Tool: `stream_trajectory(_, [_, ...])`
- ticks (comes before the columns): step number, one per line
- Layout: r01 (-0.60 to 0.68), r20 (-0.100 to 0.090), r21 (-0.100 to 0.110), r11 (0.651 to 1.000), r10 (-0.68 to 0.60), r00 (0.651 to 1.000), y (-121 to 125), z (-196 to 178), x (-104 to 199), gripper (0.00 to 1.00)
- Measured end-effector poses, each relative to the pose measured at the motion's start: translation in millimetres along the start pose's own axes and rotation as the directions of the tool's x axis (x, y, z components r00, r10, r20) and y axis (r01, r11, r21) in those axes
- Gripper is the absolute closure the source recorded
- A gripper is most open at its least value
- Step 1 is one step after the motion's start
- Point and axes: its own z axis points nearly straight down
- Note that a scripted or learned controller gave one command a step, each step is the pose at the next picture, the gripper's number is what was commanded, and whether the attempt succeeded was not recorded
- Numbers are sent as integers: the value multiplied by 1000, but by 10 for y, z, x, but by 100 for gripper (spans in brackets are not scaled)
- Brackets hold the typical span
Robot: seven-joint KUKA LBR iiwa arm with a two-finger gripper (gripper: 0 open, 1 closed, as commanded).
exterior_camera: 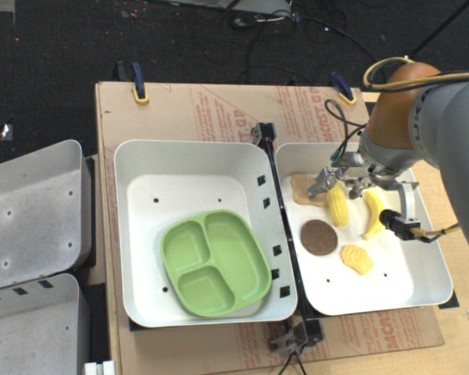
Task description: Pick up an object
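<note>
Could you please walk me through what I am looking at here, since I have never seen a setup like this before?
This is a single photo from a camera fixed above a workbench, looking down at a slant. The grey machine with the orange band coming in from the right is a robot arm; at its end is a two-finger gripper, its "hand".

On the bench sit two shallow white bins side by side. The left bin holds a green divided tray. The right bin holds small toy-like items: a yellow corn cob, a yellow banana, a brown round disc, a small yellow ridged piece and a tan flat piece.

The gripper hangs low over the corn cob and banana. I cannot tell from this picture whether it has gripped anything.
</note>
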Motion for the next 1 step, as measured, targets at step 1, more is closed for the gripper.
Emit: stream_trajectory(1, [0,1,-7,1000,0,1000,23,-150,-1,100])
